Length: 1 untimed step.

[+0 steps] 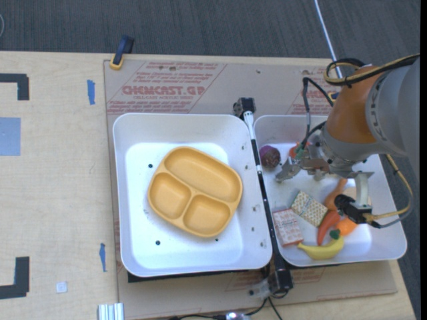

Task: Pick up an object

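arm (373, 112) bent low over right bin (393, 245), fingers (288, 173) near purple ball (269, 157).

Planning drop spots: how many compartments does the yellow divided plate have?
3. On the yellow divided plastic plate in the left white bin: one long compartment along the far side, two smaller ones nearer the camera, left and right.

left bin (127, 199): yellow three-compartment plate (193, 191) lying flat | bench (53, 199): blue tape marks (91, 92), black corner marks (19, 85) | board far edge: yellow-and-blue clamp (121, 51) | dark grey carpet (200, 12) beyond
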### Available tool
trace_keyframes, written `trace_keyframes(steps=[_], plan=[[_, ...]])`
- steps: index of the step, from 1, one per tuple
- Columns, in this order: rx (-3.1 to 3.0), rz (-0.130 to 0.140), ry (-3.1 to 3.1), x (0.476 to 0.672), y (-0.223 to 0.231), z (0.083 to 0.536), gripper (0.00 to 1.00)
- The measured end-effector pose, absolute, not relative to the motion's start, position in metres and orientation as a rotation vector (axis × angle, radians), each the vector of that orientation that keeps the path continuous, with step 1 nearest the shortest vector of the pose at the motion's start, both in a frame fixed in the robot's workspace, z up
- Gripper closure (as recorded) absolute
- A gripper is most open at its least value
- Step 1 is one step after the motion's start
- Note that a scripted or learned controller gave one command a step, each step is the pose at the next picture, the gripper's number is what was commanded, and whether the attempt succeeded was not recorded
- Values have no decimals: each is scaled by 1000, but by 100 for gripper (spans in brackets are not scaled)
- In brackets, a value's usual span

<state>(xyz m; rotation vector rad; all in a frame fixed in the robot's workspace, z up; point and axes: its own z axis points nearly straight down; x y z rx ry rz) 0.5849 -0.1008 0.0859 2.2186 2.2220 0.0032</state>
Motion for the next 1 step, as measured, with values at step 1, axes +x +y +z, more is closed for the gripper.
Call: trace_keyframes(steps=[1], plan=[[2214,6,2220,586,-101,97,100]])
